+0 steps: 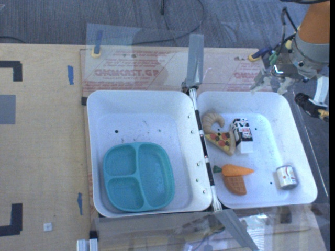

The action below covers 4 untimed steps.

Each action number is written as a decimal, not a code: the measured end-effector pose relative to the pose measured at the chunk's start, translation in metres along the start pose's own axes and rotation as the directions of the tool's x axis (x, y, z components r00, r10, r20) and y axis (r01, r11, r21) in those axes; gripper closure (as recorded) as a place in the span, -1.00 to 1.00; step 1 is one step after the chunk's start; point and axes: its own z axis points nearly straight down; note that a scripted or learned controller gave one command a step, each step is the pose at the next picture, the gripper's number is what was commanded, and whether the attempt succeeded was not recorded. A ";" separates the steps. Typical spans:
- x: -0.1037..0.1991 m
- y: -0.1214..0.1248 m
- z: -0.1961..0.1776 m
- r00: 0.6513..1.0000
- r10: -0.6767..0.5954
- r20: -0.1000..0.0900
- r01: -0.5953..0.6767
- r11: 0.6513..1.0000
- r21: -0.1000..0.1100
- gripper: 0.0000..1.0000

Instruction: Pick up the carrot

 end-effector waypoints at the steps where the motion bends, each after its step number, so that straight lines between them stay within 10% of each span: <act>1: 0.009 -0.089 0.103 0.987 0.162 0.000 -0.162 0.987 0.000 -1.00; 2: 0.015 -0.109 0.118 0.997 0.080 0.006 -0.079 0.995 -0.064 -1.00; 3: 0.038 -0.155 0.147 0.968 0.249 -0.003 -0.249 0.968 -0.009 -1.00; 4: 0.064 -0.182 0.147 0.972 0.235 -0.001 -0.235 0.972 -0.010 -1.00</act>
